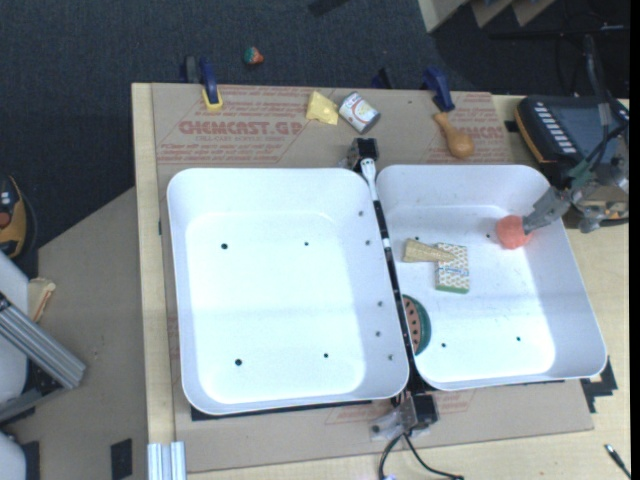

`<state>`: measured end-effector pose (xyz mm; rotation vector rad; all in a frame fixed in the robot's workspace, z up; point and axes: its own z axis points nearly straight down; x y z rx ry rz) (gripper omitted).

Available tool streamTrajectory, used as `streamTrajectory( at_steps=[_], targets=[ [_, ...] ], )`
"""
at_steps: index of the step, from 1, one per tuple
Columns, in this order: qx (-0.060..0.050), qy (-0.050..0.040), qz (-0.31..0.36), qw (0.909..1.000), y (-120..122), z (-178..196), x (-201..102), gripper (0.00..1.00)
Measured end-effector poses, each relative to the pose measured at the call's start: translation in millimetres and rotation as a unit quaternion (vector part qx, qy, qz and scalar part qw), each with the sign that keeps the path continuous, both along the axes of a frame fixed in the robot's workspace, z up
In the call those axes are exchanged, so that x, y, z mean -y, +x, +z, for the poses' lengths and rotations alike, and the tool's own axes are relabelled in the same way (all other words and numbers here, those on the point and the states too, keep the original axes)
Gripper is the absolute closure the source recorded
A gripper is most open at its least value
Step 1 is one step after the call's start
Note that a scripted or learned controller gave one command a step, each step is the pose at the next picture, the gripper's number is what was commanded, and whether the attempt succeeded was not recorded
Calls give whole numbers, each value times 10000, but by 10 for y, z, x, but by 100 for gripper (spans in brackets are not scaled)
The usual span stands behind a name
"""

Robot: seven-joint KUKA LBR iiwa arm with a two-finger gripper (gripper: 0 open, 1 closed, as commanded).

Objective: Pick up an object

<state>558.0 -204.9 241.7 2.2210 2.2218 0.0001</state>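
One round pink ball touches the gripper tip.

Ball, wedge and sponge lie in right bin.

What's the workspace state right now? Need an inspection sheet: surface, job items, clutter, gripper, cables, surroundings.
Surface: bench bears left bin and right bin, side by side.
Job's things: right bin holds pink ball, tan wedge, patterned sponge; striped round piece at its left wall.
Clutter: behind the bins, yellow piece, small box, wooden tool, blue clamps.
Grippers: gripper beside the pink ball; grasp unclear.
Cables: black cable at front edge.
Surroundings: dark carpet, small toy on it.
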Motion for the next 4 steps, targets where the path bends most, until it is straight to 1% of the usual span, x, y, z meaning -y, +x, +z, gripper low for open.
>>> streamTrajectory(
  at_steps=[1, 2, 3, 4],
  targets=[
    [-60, 31, 18, 10000, -163, -1260, -567, 0],
    [15, -17, -10, 10000, 185, -1580, -20, 0],
    [8, 27, 16, 10000, 775, -1566, 97, 0],
    [18, -4, 15, 10000, 763, -1449, 113, 100]
  ],
)
